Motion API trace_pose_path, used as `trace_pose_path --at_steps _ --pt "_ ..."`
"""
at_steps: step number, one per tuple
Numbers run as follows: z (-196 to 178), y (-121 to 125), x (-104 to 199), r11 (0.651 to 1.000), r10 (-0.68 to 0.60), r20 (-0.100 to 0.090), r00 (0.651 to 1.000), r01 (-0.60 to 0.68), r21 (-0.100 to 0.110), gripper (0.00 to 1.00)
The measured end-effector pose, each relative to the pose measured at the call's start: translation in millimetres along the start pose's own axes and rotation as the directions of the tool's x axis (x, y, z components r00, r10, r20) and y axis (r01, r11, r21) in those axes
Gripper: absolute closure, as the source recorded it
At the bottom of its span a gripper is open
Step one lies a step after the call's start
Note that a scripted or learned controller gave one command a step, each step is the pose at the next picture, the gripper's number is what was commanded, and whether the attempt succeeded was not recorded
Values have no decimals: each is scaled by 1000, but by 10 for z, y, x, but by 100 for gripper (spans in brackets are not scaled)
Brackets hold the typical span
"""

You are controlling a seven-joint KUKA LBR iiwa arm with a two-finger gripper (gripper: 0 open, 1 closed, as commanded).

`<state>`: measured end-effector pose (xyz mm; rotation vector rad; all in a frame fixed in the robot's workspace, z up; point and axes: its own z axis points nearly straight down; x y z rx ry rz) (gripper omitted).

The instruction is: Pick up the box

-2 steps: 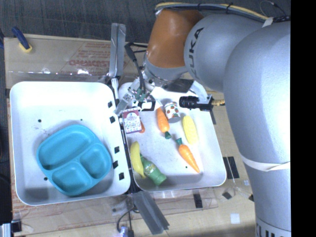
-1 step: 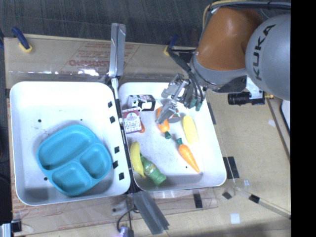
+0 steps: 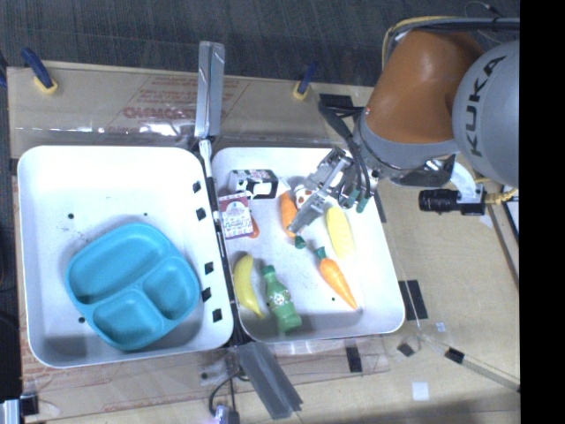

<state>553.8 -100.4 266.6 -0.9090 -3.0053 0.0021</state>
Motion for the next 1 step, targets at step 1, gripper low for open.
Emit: trace_pose_path --at_steps 1 --pt "758 822 218 999 47 0 999 -47 0 0"
